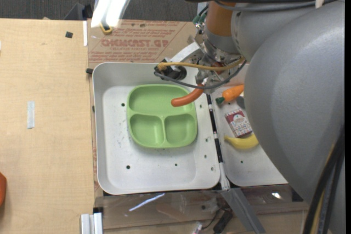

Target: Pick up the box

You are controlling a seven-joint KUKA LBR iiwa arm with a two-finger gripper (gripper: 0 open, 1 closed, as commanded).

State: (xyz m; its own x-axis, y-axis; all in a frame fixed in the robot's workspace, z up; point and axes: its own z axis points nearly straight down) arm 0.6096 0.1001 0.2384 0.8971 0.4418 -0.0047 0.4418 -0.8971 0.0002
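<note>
Approach step, you may judge, grasp not yet made. Small red-and-white carton box [238, 123] lies flat in right white bin [258, 172], just above yellow banana [242, 142]. Farther up, gripper [211, 78] hangs over the bins' divider; its opening cannot be told. Next: descend onto box.

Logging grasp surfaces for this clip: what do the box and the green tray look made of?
Box: probably printed cardboard, matte; flat faces with a red and white label. Tray: looks like moulded plastic, smooth with a slight sheen; uniform green with rounded compartment walls.
</note>
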